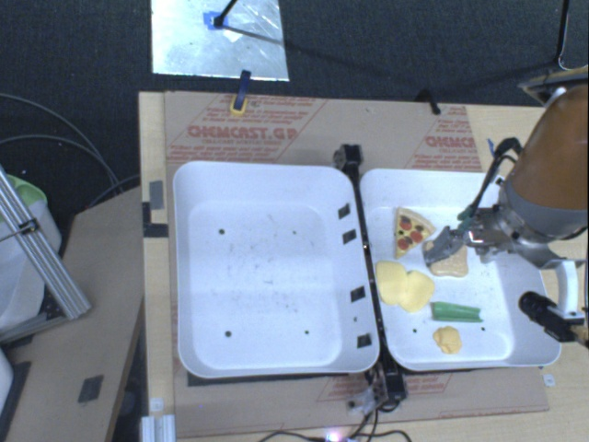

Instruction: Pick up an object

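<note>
My gripper (448, 244) hangs low over the right bin (497, 350), just right of the pizza slice (411, 229), touching the tan piece (450, 265), a likely target. Jaw opening: I cannot tell; no held object is visible.

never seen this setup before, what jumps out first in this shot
The grey and orange arm reaching in from the right, its end effector low over the right bin. That bin holds bright toy food: a pizza slice, a yellow blob, a green piece and a tan piece by the end effector. The left bin sits beside it.
</note>
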